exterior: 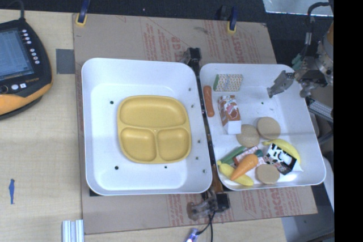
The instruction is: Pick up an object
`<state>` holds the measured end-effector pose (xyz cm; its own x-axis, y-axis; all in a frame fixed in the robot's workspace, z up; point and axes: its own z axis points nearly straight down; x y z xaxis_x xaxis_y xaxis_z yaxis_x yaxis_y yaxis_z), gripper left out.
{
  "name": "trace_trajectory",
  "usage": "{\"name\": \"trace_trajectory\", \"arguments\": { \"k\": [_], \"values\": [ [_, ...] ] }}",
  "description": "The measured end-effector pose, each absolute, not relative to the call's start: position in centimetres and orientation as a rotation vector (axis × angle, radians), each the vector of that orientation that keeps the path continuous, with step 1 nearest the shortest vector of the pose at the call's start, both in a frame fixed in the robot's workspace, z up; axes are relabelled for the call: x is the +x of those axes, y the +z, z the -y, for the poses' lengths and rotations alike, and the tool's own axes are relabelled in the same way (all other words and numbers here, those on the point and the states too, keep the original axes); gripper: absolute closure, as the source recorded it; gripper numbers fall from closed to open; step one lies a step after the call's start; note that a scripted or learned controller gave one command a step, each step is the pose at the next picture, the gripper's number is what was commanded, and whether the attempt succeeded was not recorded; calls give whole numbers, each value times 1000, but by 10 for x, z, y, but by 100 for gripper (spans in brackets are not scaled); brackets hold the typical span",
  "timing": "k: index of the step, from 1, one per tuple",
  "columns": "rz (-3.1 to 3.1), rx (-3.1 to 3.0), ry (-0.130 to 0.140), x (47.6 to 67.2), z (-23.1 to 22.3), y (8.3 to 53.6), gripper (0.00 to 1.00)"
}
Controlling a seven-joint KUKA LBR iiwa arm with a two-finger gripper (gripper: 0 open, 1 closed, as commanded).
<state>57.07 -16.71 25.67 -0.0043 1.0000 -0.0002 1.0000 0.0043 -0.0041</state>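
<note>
**Two bins, nothing picked yet: clutter is the main risk**

Gripper (279, 85) sits over the far right part of the right bin (295, 107), above bare white floor. From where I stand I can't tell how far it is parted, and nothing is visibly in it.

Candidates are all in the right bin: a hot dog (209, 100) along the left wall, a green-and-white carton (228, 82) at the far side, a brown-and-white box (229, 110) just beside the hot dog, two tan round pieces (258, 131) mid-bin, and a near-side heap: carrot (245, 165), banana (290, 149), a black-and-white item (278, 156), another tan disc (266, 173), yellow bits at the near left corner.

Risks, as I judge them:
- Heap items touch and overlap; a grasp there could snag two or shove neighbours aside.
- Flat round pieces lie low; the gripper may skate over them or hit the bin floor.
- The hot dog hugs the wall, so little clearance on that side.
- A descent straight down from here would likely close on nothing.

Left bin (142, 178) holds a yellow divided tray (154, 127). A teach pendant (20, 68) rests on the surface to the left.

Writing: red print repeats along the cardboard sheet (170, 28) under the bins, too small to read. Package labels are illegible too.
</note>
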Motion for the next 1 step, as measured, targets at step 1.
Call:
{"name": "trace_trajectory", "arguments": {
  "k": [1],
  "values": [
    [2225,-2211,8,614,95,160,0]
  ]
}}
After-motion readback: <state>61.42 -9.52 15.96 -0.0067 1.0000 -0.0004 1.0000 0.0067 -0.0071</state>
